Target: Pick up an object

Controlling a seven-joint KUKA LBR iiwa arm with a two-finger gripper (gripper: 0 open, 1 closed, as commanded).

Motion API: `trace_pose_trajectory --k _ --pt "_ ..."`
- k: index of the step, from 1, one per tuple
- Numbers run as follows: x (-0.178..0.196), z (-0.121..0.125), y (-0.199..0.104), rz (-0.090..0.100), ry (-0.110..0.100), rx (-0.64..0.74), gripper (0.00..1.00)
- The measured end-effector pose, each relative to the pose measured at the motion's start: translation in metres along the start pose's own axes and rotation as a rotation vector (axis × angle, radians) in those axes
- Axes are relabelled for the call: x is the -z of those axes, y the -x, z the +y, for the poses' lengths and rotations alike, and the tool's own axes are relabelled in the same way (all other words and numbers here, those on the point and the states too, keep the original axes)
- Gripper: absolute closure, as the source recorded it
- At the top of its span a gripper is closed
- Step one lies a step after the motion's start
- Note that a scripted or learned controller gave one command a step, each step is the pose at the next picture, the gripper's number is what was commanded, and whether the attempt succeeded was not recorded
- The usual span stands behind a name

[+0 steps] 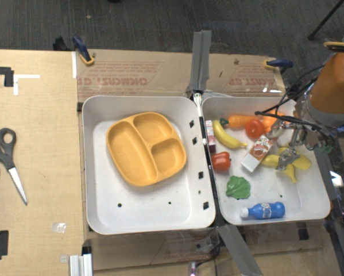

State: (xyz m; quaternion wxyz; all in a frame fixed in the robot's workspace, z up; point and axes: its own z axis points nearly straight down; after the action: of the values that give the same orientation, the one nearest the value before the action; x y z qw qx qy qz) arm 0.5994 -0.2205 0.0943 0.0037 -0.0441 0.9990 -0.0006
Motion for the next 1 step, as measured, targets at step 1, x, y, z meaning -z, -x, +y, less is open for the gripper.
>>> trace_pose_trajectory --k 1 --pt "0.0097 0.0019 0.0013 0.000 0.002 0.003 1.00"
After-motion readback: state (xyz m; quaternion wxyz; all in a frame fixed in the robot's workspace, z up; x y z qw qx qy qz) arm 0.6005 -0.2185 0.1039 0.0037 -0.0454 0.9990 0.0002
